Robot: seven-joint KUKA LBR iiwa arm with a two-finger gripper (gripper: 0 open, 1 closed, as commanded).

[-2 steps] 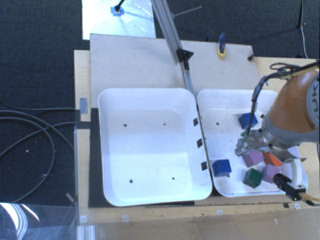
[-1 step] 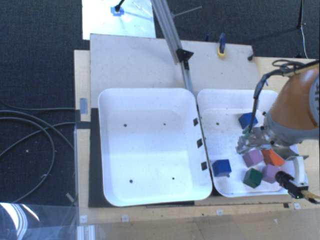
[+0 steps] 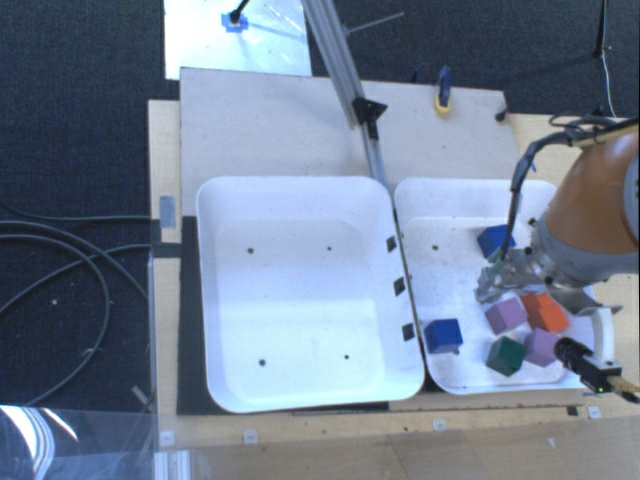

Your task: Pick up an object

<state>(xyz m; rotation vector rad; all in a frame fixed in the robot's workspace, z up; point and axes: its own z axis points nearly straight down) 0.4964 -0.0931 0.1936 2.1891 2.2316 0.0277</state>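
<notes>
Several small blocks lie in the right bin: a blue block near the arm, another blue block at the front left, a purple block, an orange block, a green block and a second purple block. My gripper hangs low over the bin, between the upper blue block and the purple block. The wrist hides much of it.
The left bin stands beside the right one, with a divider edge and black clips between them. A slanted metal pole crosses the board behind the bins. Cables lie on the floor at left.
</notes>
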